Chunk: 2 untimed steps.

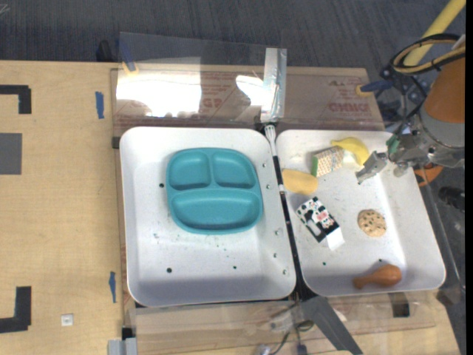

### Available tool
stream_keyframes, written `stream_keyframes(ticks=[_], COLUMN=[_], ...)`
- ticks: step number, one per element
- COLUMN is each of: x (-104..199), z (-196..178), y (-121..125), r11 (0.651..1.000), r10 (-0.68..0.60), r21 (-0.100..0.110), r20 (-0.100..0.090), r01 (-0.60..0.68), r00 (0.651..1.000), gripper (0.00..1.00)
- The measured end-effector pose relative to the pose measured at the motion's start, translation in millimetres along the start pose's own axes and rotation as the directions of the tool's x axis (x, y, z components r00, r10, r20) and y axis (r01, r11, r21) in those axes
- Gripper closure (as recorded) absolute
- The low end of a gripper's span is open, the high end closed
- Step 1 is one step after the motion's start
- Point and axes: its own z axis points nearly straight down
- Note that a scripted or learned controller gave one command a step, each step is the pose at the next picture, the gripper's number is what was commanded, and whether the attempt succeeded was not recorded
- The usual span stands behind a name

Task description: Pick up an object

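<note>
The right bin (429,235) holds several small objects. A yellow fruit (353,149) lies at the back beside a small green and tan packet (327,160), with a yellow wedge (298,181) near the left wall. Toward the middle lie a black and white box (319,219) and a round cookie (372,222). A brown drumstick-shaped piece (378,276) rests at the front. My gripper (384,170) hangs over the bin's back right part, just right of the yellow fruit, open with nothing between its fingers.
The left bin (140,257) carries a teal divided plate (214,188). A clear plastic sheet (199,87) stands behind the bins. Yellow and black cables (429,46) run at the upper right above the arm.
</note>
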Motion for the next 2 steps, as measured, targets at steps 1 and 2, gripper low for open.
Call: stream_keyframes(ticks=[1,2], x=[57.9,84.6], z=[-54.7,40.6], y=[5.8,-23.0], r11=[0.995,0.913], r10=[-0.101,-0.406], r21=[-0.014,-0.027], r20=[0.005,0.021], r01=[0.101,0.406], r00=[0.995,0.914], gripper=[0.00,0.00])
